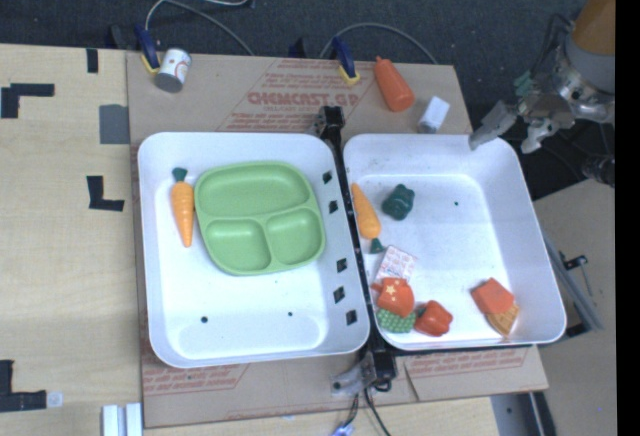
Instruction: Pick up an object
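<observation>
Jaws hang just past the right bin's far right corner, at about two o'clock in the view, with nothing between them; whether they are spread or closed I cannot tell. Behind them the grey arm with its orange band runs off toward three o'clock.

Inside the right bin, the nearest thing to the jaws is a dark green piece lying toward nine o'clock of the bin's middle. An orange carrot lies along the bin's left wall, just beside the green piece. Toward six o'clock sit a small pink-and-white packet, a red and green strawberry touching a red pepper, and, at about five o'clock, an orange wedge near the right wall.

The left bin holds a green divided plate in its middle, with a second carrot just beside the plate at nine o'clock.

On the surface beyond the bins, at twelve o'clock, lie an orange bottle, a small white cube and a small can.
</observation>
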You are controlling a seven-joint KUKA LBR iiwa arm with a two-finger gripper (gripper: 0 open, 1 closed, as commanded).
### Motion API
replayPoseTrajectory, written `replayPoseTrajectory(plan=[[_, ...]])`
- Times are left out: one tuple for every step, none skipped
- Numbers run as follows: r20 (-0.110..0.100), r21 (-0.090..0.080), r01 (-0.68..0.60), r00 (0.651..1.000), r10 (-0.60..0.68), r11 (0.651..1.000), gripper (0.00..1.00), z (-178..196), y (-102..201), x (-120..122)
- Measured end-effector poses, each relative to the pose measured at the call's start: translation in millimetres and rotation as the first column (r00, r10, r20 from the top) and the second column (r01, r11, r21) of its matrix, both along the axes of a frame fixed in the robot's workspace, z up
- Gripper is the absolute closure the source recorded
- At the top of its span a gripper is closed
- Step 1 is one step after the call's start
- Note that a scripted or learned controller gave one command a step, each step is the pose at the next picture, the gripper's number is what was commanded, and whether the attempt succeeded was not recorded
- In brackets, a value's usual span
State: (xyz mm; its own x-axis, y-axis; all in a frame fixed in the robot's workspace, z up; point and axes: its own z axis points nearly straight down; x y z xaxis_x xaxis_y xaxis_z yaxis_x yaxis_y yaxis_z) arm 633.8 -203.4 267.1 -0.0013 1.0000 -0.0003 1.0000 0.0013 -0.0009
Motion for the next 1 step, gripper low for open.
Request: replayPoseTrajectory(plan=[[-0.002,0.001,0.0,1.0,0.0,1.0,0.0,-136.5,37.1,4.5]])
